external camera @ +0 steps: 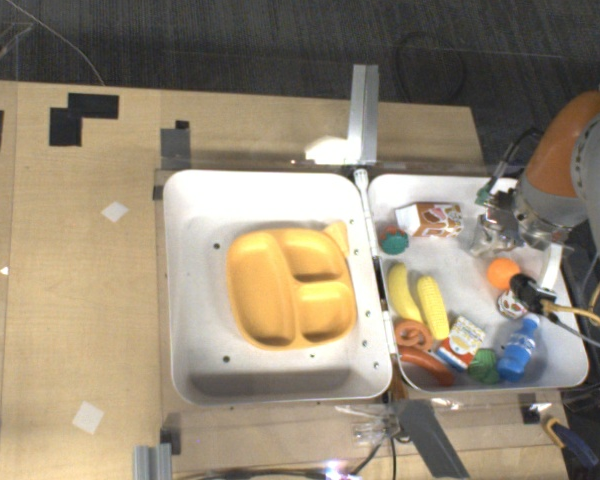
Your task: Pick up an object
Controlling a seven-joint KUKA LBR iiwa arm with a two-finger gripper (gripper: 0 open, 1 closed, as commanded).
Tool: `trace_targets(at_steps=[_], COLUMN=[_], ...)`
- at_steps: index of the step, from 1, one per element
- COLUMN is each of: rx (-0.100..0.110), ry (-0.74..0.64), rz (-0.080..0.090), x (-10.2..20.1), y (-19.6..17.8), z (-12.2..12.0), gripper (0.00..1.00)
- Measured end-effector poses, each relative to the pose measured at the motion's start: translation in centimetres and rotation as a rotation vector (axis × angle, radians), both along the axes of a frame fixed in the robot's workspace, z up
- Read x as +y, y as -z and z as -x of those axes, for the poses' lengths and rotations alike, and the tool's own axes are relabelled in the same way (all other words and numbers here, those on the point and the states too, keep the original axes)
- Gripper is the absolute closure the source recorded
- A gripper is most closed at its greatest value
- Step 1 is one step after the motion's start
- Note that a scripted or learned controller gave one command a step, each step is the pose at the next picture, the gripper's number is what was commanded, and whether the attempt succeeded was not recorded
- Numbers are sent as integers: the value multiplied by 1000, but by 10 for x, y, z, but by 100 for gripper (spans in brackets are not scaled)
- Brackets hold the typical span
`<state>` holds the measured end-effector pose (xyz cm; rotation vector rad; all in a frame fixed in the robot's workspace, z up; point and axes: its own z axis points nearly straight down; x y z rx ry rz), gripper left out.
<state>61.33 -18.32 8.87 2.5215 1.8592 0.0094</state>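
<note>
My gripper [496, 236] hangs over the back right part of the right bin [577, 366], below the arm's orange band. It sits just right of a brown and white snack packet [433, 219] and just above-left of an orange ball [502, 271]. I see nothing held in it. Other things in that bin are a small teal piece [394, 241], a yellow banana [402, 291], a corn cob [432, 306], a red piece [417, 341], a small carton [462, 337], a green piece [484, 365], a blue bottle [519, 349] and a black and white item [517, 297].
The left bin [195, 298] holds a yellow compartment tray [288, 286]. A metal post [364, 114] stands behind the divider between the bins. Cables [570, 313] run off the right bin's right rim. Bare wooden bench [70, 298] lies to the left.
</note>
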Motion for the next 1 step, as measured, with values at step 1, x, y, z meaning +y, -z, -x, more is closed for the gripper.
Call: trace_targets(at_steps=[1], rx=[3], ry=[-1], rz=[-2], x=[1], y=[1], z=[1], gripper=[0])
